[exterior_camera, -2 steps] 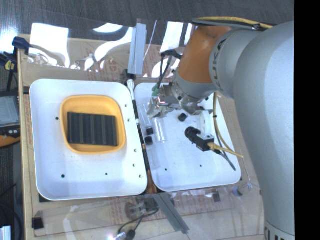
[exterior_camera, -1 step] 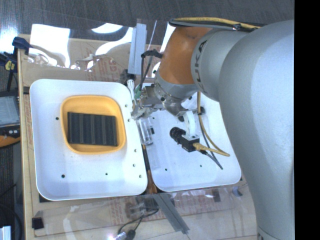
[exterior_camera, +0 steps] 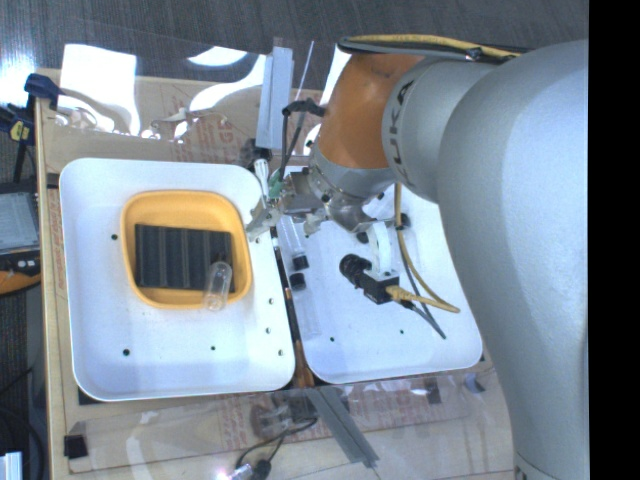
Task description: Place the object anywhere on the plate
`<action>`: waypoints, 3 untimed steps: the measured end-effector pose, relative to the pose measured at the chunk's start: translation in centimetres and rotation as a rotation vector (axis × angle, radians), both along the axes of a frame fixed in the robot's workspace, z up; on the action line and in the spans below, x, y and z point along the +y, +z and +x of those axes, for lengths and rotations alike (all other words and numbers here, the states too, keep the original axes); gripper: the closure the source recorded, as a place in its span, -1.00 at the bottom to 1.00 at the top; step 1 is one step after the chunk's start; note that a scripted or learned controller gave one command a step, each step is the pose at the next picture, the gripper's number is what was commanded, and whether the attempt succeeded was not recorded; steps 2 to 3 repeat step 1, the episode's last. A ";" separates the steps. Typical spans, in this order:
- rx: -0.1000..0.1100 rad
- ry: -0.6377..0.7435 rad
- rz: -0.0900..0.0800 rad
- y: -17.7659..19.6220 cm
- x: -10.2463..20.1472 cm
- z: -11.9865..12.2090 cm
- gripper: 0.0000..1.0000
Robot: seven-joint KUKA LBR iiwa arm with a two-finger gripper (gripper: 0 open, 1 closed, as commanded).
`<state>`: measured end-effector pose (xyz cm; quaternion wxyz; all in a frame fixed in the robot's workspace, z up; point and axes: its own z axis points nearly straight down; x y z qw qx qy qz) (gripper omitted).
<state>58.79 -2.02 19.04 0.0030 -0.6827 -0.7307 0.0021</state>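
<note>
One camera hangs above the counter (exterior_camera: 200, 423), looking down at a slant. Both bins (exterior_camera: 170, 368) fit in, fairly near.

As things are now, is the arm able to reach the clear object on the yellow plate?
Probably yes. The clear object lies uncovered at the yellow plate's lower right edge, and the gripper hangs near that plate's right rim with nothing between them.
</note>
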 end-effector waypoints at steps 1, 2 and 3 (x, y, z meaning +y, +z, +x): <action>-0.005 0.027 0.000 2.1 0.3 -0.3 -1.00; -0.005 0.027 0.000 2.1 0.3 -0.3 -1.00; -0.005 0.027 0.000 2.1 0.3 -0.3 -1.00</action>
